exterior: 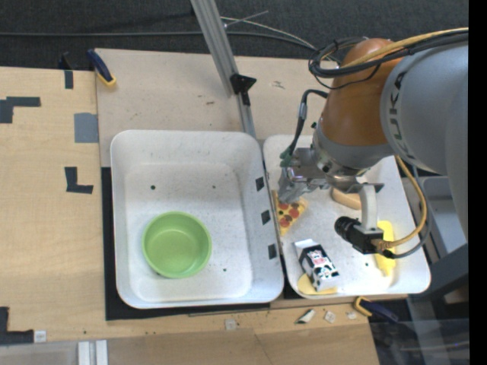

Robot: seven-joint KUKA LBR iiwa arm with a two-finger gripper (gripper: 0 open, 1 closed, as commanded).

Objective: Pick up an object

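Camera view, right of centre: two-finger gripper (291, 196) hovers at a pizza-slice toy (289, 214); grasp unclear, pickup not yet evident.

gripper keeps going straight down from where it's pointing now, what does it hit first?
Most likely the pizza-slice toy in the right bin: the gripper points down right over it. Height above the toy is hard to judge from this slanted view, so contact may already be close.
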